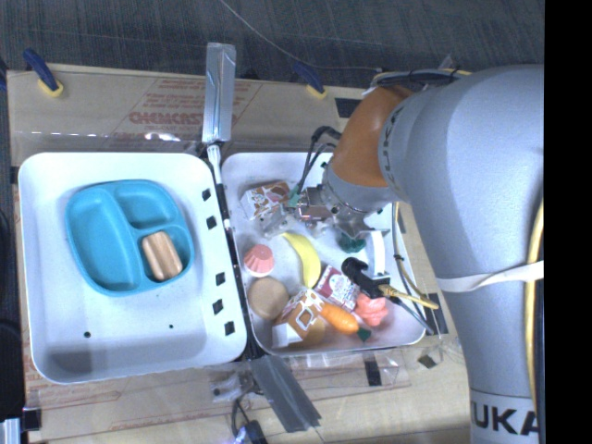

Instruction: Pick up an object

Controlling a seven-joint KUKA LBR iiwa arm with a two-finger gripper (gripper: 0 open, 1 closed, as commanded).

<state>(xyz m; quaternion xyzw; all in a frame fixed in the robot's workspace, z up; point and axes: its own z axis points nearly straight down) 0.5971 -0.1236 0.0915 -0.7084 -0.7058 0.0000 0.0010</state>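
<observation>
My gripper hangs low in the upper part of the right bin, beneath the orange wrist band. It sits just right of a brown and white packet; whether they touch is unclear. Below it lie a yellow banana, a pink cupcake, a round brown bun, an orange carrot and a pink toy. A teal object peeks out under the wrist.
The left bin holds a blue divided plate with a brown roll in its right compartment. A metal divider runs between the bins. The grey arm covers the right bin's right side.
</observation>
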